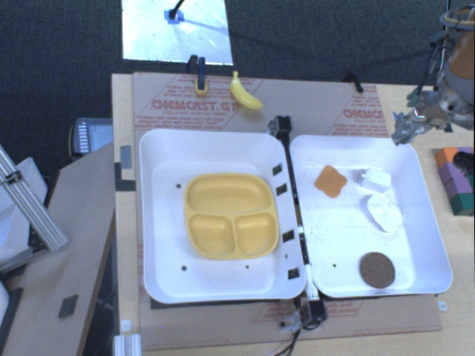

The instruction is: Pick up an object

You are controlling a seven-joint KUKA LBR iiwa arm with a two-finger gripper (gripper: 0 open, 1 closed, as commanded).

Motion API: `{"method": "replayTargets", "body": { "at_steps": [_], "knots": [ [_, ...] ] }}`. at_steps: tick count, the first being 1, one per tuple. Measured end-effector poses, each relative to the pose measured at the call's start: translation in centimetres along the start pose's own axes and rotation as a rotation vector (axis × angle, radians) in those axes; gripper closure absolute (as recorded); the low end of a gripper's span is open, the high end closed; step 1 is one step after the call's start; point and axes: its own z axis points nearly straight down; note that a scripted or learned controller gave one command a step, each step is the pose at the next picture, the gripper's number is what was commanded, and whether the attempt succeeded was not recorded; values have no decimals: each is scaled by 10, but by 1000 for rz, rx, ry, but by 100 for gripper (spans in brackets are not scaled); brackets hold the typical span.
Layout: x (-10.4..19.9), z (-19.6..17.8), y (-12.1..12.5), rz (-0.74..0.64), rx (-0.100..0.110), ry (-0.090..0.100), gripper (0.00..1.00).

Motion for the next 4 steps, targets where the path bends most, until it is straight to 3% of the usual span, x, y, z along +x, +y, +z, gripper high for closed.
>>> {"method": "replayTargets", "body": {
  "at_steps": [3,4],
  "knots": [
    [160,-12,6,-5,5,4,100],
    [216,2,8,-4,7,5,100]
  ]
}}
